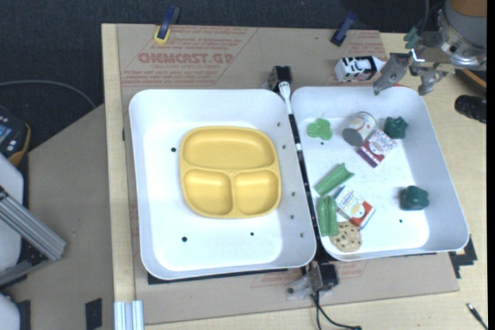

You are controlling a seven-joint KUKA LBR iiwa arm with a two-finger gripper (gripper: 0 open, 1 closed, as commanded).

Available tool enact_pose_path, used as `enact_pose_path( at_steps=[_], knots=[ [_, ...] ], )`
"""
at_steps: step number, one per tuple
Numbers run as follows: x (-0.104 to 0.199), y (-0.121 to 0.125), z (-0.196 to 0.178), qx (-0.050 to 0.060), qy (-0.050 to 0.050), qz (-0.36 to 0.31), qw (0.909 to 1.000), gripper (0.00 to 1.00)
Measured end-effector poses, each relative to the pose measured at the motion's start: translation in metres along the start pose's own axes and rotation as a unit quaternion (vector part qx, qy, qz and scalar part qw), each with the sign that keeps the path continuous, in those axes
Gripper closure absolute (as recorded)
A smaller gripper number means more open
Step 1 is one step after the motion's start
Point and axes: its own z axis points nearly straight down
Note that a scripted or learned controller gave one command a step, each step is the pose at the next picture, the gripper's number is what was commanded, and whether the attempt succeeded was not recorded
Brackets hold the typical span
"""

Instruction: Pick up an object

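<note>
My gripper [404, 80] hangs over the far rim of the right bin [445, 166], open, with nothing between its fingers. Below it in the bin lie a small silver can [358, 127], a red and white packet [377, 146], a dark green toy [396, 127] and a light green piece [318, 129]. Nearer the front are a green pepper-like toy [413, 198], green bean shapes [333, 179], a small snack packet [354, 207] and a cookie [346, 238]. None of them touches the gripper.
The left bin [151, 166] holds a yellow divided plate [230, 170]. A black and white toy [359, 67] sits on the bench just beyond the right bin, left of the gripper. Clamps [164, 25] grip the board's far edge.
</note>
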Motion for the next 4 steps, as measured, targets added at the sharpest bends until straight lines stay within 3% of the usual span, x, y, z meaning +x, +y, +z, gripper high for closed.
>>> enact_pose_path(
  at_steps=[1, 4],
  knots=[
    [0.0, 0.002, -0.009, -0.007, -0.001, -0.001, 1.0, 0.0],
    [0.008, -0.007, 0.131, -0.005, -0.001, -0.002, 1.0, 0.0]
  ],
)
